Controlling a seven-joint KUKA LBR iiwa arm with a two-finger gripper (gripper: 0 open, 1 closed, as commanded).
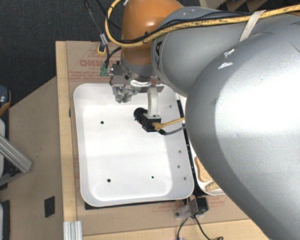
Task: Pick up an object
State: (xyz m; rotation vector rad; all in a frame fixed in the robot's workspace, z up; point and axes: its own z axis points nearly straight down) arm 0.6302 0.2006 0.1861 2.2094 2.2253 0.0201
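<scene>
Over a brown bench (pixel 69 134) on dark floor, the gripper (pixel 137 96) hangs above the white bin (pixel 124 179), grip state unclear.

Red printed lettering on cardboard sheet (pixel 79 64) under bin, partly hidden, unreadable

Bright, even overhead light; soft shadows on the white bin (pixel 89 149), sharp focus.

The grey arm (pixel 240 84) reaches left, its hand (pixel 134 96) pointing downward.
</scene>
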